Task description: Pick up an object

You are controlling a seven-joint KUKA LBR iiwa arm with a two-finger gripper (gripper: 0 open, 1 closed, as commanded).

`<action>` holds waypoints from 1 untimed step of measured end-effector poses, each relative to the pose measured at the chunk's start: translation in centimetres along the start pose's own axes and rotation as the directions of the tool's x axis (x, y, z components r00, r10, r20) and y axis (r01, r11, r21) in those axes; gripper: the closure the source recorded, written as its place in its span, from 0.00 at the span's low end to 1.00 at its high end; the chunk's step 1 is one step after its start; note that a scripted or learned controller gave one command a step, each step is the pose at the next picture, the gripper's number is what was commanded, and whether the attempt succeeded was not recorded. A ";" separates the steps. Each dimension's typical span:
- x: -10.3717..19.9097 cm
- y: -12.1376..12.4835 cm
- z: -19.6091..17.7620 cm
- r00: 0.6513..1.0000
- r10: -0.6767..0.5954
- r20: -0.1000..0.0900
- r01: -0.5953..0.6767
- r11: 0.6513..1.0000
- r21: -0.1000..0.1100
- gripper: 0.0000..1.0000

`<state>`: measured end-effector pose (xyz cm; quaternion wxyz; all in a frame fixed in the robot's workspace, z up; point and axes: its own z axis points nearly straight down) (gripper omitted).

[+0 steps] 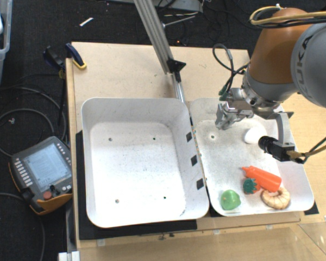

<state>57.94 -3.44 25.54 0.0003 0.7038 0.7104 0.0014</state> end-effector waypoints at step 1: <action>5.2 2.5 0.0 1.000 0.001 0.000 -0.001 1.000 0.000 1.00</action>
